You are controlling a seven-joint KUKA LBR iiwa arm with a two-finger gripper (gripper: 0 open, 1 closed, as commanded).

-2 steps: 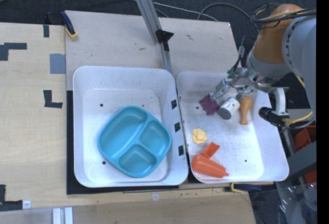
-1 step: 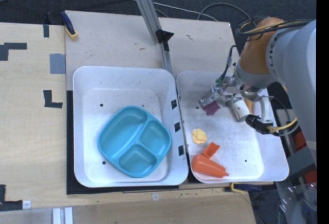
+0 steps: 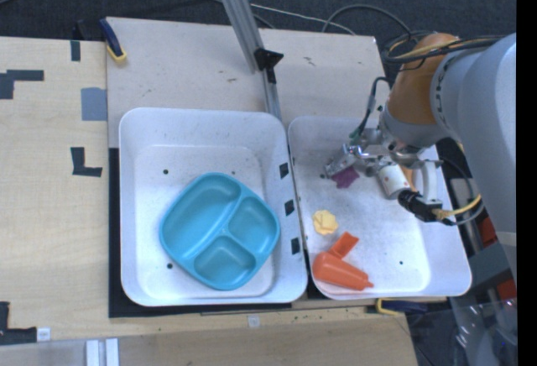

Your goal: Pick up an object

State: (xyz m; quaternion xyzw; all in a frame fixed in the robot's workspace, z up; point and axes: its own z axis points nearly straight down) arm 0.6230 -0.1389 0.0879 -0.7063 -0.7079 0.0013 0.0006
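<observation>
The gripper (image 3: 342, 166) is hanging low in the right bin (image 3: 436, 272), in the upper part of it, with a small purple object (image 3: 345, 179) lying directly under its tips, touching or nearly so. Whether the gripper is spread or pinching cannot be told from this slant, nor whether the purple piece is actually between them.

Toward the near rim of the right bin from the purple object, a pale yellow lump (image 3: 325, 222) is sitting apart, and beyond it an orange carrot-shaped toy (image 3: 340, 269) is lying close to the near-left corner. The bin's right half is offering bare white floor, speckled with dark flecks.

Left of the right bin, the left bin (image 3: 134, 188) is holding a glossy blue three-compartment plate (image 3: 220, 229) with rounded corners.
</observation>
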